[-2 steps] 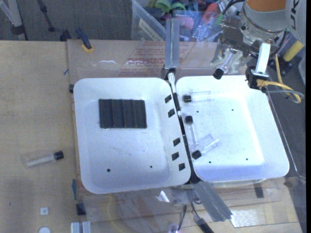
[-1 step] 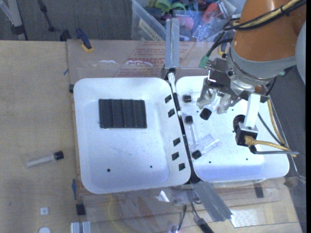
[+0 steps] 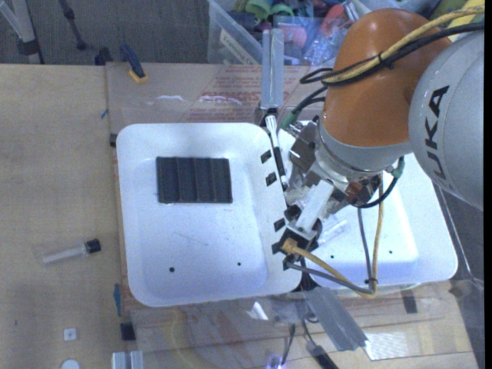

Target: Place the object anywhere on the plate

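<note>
Camera view, items as you see them, operator:

1. Left bin (image 3: 132, 206): white, shallow. It holds item 2 and two small dark specks toward its 6 o'clock edge.
2. Black ridged slab (image 3: 194, 180): rectangular and lying flat on the left bin's floor, toward 12 o'clock of that floor. Nothing touches it.
3. Right bin (image 3: 430, 246): white, set against the left bin's 3 o'clock side and largely covered by the arm.
4. Arm (image 3: 369, 83): grey with an orange band. It enters from 3 o'clock and hangs over the right bin's 9 o'clock half.
5. Gripper (image 3: 317, 206): below the wrist, close to the shared bin edge. You have the slab at its 9 o'clock, well apart. You cannot tell whether it is wide or narrow, and nothing visible is in its grasp.
6. Clear tub (image 3: 231, 6): at 12 o'clock beyond the bins, full of coloured items.
7. Small tube (image 3: 69, 250): pale with a dark cap, on the bench (image 3: 54, 144) at 9 o'clock of the left bin.
8. Blue clamp (image 3: 134, 68): at 11 o'clock of the left bin.
</note>
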`<control>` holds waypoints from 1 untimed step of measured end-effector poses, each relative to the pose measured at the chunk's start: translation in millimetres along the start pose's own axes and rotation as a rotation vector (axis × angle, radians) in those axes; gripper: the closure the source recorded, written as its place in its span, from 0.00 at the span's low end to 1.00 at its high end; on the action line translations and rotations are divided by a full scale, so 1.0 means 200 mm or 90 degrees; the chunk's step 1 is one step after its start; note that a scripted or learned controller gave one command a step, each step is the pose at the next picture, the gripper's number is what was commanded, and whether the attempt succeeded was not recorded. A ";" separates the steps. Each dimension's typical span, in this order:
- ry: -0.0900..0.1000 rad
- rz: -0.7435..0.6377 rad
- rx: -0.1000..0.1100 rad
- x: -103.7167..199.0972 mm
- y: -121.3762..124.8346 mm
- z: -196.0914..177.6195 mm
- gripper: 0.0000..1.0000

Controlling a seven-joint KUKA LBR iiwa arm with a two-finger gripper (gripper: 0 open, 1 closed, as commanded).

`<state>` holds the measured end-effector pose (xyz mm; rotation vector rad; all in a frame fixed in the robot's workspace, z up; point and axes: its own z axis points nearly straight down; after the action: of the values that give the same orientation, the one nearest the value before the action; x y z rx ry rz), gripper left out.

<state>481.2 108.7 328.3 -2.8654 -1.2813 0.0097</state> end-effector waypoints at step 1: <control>0.003 0.310 -0.002 0.14 -0.13 0.31 1.00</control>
<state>479.2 146.8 265.4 -3.0925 -0.5537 0.0024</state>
